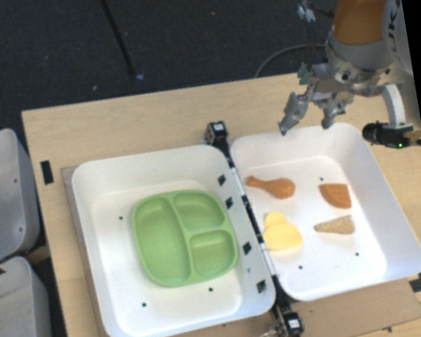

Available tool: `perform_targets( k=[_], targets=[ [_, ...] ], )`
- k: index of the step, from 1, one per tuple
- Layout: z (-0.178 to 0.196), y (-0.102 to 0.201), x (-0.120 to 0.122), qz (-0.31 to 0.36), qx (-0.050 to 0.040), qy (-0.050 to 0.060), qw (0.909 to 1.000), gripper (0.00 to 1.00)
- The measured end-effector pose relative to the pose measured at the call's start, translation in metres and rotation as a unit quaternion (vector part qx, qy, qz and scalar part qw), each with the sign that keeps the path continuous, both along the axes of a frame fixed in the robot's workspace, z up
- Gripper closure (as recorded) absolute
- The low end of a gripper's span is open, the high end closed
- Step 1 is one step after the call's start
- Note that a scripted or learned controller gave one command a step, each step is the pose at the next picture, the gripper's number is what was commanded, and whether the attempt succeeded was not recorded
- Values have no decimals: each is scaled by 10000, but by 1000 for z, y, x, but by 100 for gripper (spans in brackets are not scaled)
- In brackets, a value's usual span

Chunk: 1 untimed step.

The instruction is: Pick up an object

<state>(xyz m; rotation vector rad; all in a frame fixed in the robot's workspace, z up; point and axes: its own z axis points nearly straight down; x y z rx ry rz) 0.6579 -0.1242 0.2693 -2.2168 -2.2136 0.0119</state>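
Over right bin's [400,248] far rim: gripper [312,113], fingers spread, nothing between them. Below, well apart: drumstick-shaped piece [272,186], orange wedge [336,195], tan wedge [336,226], yellow lump [281,234] near divider. Left bin holds green tray [183,236]. Risks, judged: flat wedges slipping from closing fingers; fingertip striking rim; lump crowding divider.

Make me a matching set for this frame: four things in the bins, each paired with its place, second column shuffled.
Things:
1. green tray
2. drumstick
3. yellow piece
4. tan wedge

Places:
A. right bin, near the divider, below the drumstick
B. left bin
C. right bin, below the orange piece
D. right bin, upper left part

Pairs: 1-B, 2-D, 3-A, 4-C
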Motion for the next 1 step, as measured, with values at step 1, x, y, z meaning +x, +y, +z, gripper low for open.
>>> perform_targets(
  k=[1],
  targets=[
    [8, 0, 2, 9, -4, -65, 10000, 0]
  ],
)
